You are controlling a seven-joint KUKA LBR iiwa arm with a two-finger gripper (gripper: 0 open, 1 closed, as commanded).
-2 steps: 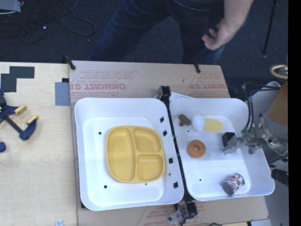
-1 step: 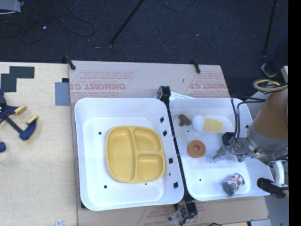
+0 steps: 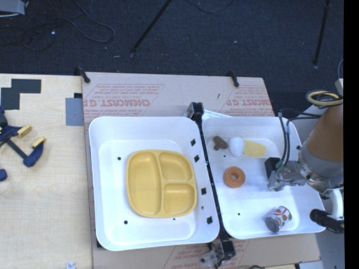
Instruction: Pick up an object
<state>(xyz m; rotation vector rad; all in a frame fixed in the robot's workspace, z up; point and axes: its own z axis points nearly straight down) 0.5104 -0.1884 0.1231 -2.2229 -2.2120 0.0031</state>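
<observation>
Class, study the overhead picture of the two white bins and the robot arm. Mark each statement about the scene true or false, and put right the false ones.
1. The yellow divided plate lies in the left bin. True.
2. The doughnut sits on the yellow plate. False: it lies on the floor of the right bin, apart from the plate.
3. The crushed can lies nearer the front edge of the right bin than the doughnut does. True.
4. The gripper is over the left bin. False: it is over the right bin, to the right of the doughnut.
5. The yellow block lies beside a white ball near the back of the right bin. True.
</observation>
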